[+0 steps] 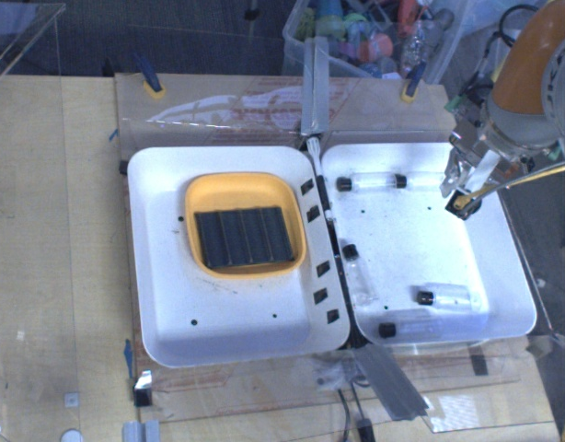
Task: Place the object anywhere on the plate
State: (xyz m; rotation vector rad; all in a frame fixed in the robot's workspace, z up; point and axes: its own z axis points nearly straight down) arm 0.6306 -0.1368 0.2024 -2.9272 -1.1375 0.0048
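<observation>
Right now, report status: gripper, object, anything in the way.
Gripper over right bin, far side. Black ribbed slab lying on yellow plate, left bin. Clear capped tubes in right bin.

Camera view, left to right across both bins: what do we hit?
Yellow plate carrying the dark ridged block → clear tube with black caps at the far side of the right bin → hand.

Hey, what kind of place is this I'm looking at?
Probably a robotics lab bench: a robot arm hangs over the right bin, a yellow plate sits in the left bin, and a clear tub of colourful objects stands behind.
</observation>
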